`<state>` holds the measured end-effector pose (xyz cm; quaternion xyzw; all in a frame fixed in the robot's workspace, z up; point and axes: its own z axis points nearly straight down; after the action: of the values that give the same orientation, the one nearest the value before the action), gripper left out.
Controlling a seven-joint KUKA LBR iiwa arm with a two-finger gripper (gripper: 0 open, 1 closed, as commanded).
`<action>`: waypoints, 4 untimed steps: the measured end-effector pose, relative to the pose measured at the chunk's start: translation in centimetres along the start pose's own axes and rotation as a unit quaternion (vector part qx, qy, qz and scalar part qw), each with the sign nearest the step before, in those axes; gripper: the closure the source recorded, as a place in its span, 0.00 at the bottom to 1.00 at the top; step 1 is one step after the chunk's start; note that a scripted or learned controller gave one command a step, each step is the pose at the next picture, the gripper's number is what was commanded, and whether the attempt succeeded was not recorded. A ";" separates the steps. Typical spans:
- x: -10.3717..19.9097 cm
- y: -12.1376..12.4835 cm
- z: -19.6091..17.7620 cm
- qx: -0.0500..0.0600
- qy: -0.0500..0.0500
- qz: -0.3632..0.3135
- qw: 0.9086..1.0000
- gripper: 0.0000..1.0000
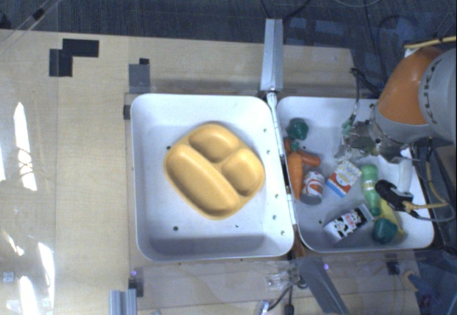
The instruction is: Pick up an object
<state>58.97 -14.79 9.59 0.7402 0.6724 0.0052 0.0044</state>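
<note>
Small white and orange printed carton (344, 177), right white bin (323, 110), beneath claw (355, 138) of undeterminable state: judged light, thin-walled, easily crushed; best gripped across flat faces, clear of neighbouring small red-labelled tin can (312, 186).

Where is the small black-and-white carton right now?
The small black-and-white carton lies in the right white bin, near its front edge, just left of the dark green round object.

Yellow tray (214, 169), orange carrot (294, 174), black-and-white carton (348, 223).
</note>
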 end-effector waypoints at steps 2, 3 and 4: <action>6.8 4.8 0.9 0.000 0.000 -0.004 1.000 0.00; 7.0 5.0 0.1 0.000 -0.001 -0.007 1.000 1.00; 6.0 5.0 -0.1 -0.002 -0.006 -0.003 1.000 0.00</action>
<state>64.54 -9.28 9.77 0.7385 0.6742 0.0021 0.0101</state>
